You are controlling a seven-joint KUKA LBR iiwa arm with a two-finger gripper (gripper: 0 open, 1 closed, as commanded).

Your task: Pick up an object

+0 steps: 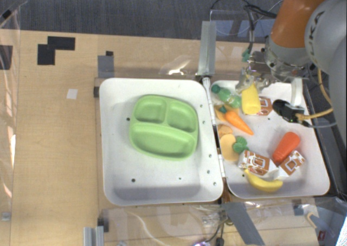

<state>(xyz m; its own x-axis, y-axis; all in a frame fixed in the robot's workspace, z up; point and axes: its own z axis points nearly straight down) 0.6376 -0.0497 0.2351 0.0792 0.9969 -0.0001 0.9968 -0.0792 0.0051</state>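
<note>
The grey arm reaches in from the right, its orange band high above the far right corner of the right bin [320, 177], wrist bent down so the gripper [254, 81] hangs over that bin's far end. A yellow piece [250, 100] sits directly under the fingertips, long axis running away from the camera toward the gripper; it looks pinched between the fingers, though the view is too cluttered there to be sure, and whether it is lifted cannot be told. Just left of the gripper lies a green bottle [225, 95]; nearer the camera, a carrot [237, 121] points away to the right. Further toward the camera lie a banana [262, 182] and an orange-red piece [286, 147]. Far left, the left bin [114, 185] holds a green divided tray [163, 126].
</note>
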